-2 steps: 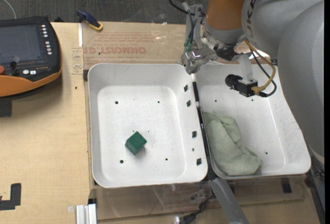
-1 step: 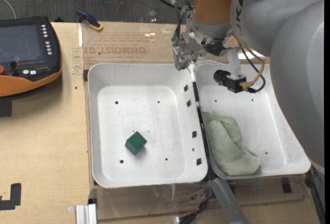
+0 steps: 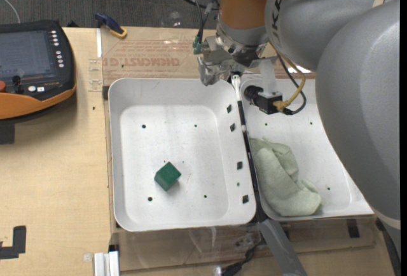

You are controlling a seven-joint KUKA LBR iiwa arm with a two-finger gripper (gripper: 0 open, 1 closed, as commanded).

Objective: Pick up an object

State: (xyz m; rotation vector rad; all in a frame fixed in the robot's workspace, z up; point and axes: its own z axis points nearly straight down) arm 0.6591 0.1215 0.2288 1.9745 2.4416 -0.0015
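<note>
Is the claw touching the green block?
Apart. The camera view shows the claw up at the bin's far rim, the green block lying alone below.

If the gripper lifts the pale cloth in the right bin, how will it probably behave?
The cloth lies crumpled in soft folds, so it would likely sag and droop when lifted. It looks light, and a push would probably bunch it rather than slide it across the right bin.
</note>
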